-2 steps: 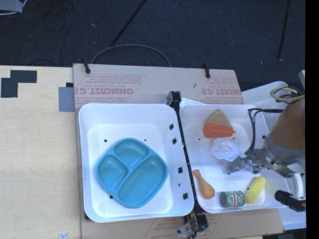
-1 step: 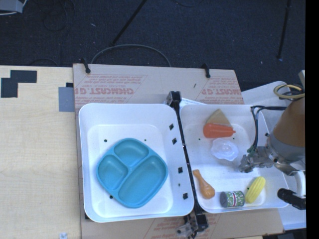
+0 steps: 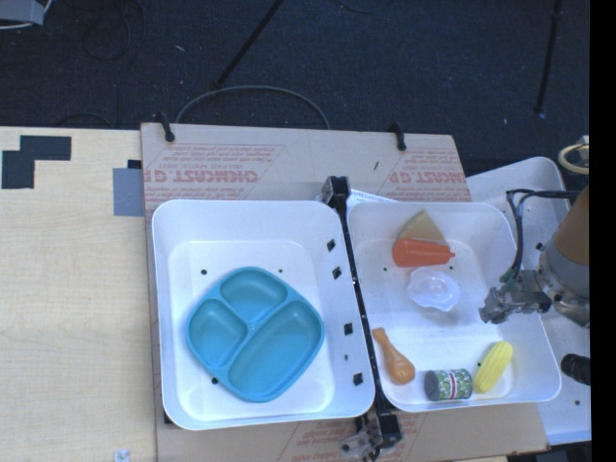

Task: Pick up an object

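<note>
Reaching in over the right bin, the gripper is seen near that bin's right wall; whether the fingers are parted or closed cannot be told, and nothing is seen between them. Inside the same bin a carrot, a clear cup, a corn cob, a small can and a drumstick are spread
</note>
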`<state>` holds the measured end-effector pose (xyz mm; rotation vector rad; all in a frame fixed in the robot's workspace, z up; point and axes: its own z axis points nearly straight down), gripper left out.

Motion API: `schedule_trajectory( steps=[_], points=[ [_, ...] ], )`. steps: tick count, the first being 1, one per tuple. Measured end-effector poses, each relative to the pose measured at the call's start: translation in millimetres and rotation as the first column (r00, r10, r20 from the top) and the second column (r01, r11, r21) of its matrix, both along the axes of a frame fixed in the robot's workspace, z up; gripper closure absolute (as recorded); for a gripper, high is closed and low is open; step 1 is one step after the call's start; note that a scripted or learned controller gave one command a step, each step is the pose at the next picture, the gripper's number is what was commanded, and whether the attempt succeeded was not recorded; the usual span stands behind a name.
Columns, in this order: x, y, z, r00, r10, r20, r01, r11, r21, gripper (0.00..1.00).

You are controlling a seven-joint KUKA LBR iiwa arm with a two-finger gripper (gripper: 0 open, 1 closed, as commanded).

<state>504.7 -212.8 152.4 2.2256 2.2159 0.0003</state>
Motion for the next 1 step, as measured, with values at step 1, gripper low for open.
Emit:
schedule_trajectory(
  steps=[1],
  points=[
    [0.6,-0.6,63.6,1.000,0.006,0.003,-0.006,1.000,-0.001,1.00]
  ],
)
